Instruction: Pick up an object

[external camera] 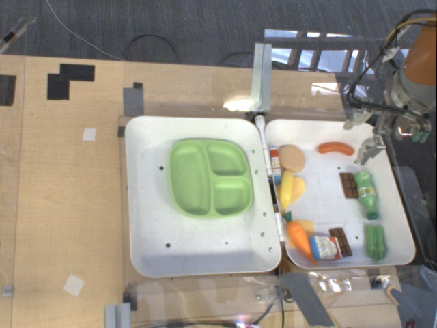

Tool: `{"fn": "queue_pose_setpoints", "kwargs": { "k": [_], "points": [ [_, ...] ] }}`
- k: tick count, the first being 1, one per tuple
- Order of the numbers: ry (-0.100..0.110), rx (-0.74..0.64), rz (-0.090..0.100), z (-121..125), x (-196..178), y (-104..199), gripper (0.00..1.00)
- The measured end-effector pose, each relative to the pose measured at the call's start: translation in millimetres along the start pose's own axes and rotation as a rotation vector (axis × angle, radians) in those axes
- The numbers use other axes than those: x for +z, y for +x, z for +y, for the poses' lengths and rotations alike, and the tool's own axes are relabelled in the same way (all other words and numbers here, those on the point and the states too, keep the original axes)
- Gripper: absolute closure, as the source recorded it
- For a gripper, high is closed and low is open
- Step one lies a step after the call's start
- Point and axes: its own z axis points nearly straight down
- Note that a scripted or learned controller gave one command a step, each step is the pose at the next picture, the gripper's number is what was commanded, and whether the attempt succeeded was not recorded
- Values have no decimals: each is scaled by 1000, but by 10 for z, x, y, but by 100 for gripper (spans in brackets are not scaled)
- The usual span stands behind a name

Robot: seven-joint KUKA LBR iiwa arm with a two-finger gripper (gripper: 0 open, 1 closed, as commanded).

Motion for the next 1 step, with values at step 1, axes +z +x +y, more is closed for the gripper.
{"fn": "queue_pose_setpoints", "kwargs": {
  "k": [1],
  "points": [
    [2, -75, -5, -228, 1308, 404, 0]
  ]
}}
